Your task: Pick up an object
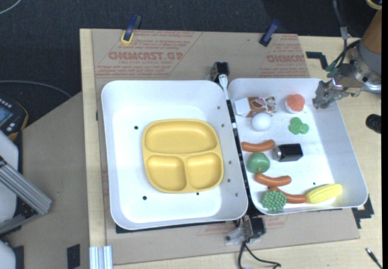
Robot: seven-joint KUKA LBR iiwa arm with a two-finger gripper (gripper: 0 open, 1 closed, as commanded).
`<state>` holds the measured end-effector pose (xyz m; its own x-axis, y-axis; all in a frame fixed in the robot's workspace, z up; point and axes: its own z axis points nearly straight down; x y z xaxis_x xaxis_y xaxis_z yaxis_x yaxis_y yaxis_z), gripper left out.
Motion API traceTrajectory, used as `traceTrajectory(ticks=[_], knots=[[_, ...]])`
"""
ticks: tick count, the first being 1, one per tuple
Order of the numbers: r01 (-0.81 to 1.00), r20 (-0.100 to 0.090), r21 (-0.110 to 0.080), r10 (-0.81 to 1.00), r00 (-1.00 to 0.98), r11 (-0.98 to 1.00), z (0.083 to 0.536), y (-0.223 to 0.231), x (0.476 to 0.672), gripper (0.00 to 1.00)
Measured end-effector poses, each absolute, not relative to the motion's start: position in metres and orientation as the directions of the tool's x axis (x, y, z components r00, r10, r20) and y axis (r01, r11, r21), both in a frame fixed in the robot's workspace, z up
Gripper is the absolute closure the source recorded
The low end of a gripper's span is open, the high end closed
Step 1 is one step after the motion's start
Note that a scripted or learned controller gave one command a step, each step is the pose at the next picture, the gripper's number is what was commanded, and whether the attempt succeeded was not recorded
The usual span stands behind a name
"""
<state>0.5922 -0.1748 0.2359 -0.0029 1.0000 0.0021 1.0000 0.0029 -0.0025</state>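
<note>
From the overhead camera, I was at the approach stage: nothing lifted yet, everything in the right bin (345,140) lay where it sat. My gripper (324,96) hung over that bin's far right corner, just beside the rim, and I could not tell whether it was released or clenched, the view being too small and dark there. Nothing showed in its grasp.

Nearest to me was the orange-red ball (295,102), a little to the left in the view, with the green broccoli piece (298,126) just below it. Further along sat the white ball (261,121), touching a brown-and-white printed piece (262,104). Mid-bin lay a sausage (257,146), a green ball (258,162) and a black block (290,152). Near the front edge: a second sausage (273,180), a bumpy green lump (274,201) and a yellow corn cob (325,192).

The left bin (118,159) carried the yellow divided tray (182,155).

My judgement: the next move called for choosing a target, likely the orange-red ball as closest, centring over it, then descending. The broccoli close by could get nudged.
</note>
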Motion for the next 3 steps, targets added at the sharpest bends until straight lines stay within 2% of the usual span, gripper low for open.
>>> traceTrajectory(ticks=[1,2,3], knots=[[1.0,0.004,-0.004,1.0,-0.006,0.006,0.232,-0.116,0.568,1.0],[1.0,0.002,-0.004,1.0,-0.003,0.003,0.235,-0.076,0.543,1.0],[1.0,0.002,-0.005,1.0,-0.004,0.004,0.22,-0.029,0.53,1.0]])
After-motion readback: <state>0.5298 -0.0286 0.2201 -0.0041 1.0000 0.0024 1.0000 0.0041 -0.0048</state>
